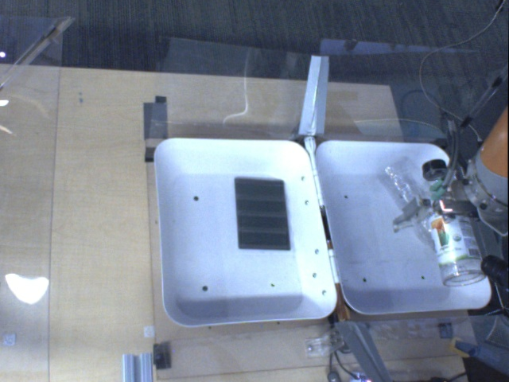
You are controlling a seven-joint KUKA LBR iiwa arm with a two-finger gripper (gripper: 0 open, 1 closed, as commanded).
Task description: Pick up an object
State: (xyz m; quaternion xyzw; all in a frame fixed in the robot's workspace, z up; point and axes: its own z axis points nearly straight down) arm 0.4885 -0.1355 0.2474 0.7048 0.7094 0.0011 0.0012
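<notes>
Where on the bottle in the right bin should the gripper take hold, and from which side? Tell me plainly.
Take the bottle across the middle of its labelled body, coming straight down from above. It lies on its side near the right bin's right wall, long axis running roughly toward and away from the camera, so closing across its width looks safest. The gripper is already at its upper end.

Arm: one, grey, entering at the right edge of the worktop, at mid-height of the view. Orange band (pixel 497 151) visible at the right margin, above the wrist. Wrist (pixel 481 189): grey housing below the band, cut off by the frame edge. End effector (pixel 433 205): extends leftward from the wrist, low over the right-hand part of the right bin (pixel 374 293). Metallic parts project left of it. Finger state: indistinct.
</notes>
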